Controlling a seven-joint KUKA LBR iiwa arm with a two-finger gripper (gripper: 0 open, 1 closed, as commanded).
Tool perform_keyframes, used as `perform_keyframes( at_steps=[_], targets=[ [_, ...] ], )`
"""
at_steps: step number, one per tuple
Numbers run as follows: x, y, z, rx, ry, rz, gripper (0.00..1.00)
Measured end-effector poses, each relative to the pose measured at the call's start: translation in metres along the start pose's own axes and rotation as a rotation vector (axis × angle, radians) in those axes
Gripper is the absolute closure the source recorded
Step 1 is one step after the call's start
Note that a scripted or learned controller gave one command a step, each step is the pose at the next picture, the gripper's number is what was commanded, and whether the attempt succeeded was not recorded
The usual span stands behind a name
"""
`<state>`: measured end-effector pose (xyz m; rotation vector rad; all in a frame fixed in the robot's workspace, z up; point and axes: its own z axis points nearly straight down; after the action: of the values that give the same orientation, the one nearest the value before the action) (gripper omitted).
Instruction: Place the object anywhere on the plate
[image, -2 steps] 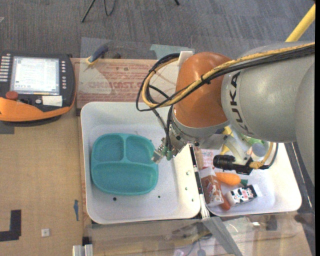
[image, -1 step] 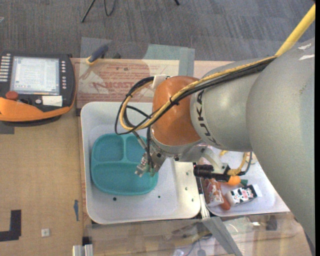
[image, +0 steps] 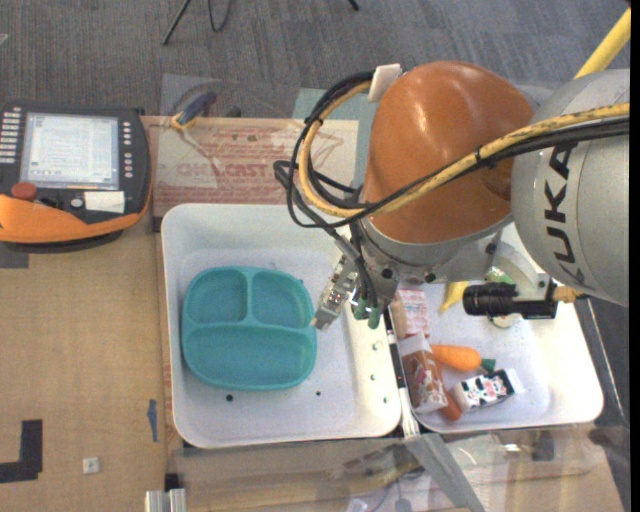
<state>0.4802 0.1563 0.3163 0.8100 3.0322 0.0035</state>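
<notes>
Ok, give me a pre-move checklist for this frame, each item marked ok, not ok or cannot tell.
1. Plate in reach and unobstructed: the teal divided plate lies flat in the left bin with nothing on it. Ok.
2. Object between the claw's fingers: the claw hangs over the left bin's right part, beside the plate, but its tips are too small to read. Cannot tell.
3. Claw over the plate: it sits just past the plate's right rim. Not ok.
4. Objects available: a toy carrot, a red packet and a small black and white carton lie in the right bin. Ok.
5. Cables clear of the bins: the yellow and black cable loops stay up by the wrist. Ok.
</notes>
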Motion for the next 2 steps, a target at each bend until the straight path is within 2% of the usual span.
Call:
perform_keyframes(
  at_steps=[1,2],
  targets=[
    [-0.027,-0.048,0.092,0.001,0.001,-0.167,1.0],
    [-0.058,-0.049,0.08,-0.001,-0.002,-0.318,1.0]
  ],
)
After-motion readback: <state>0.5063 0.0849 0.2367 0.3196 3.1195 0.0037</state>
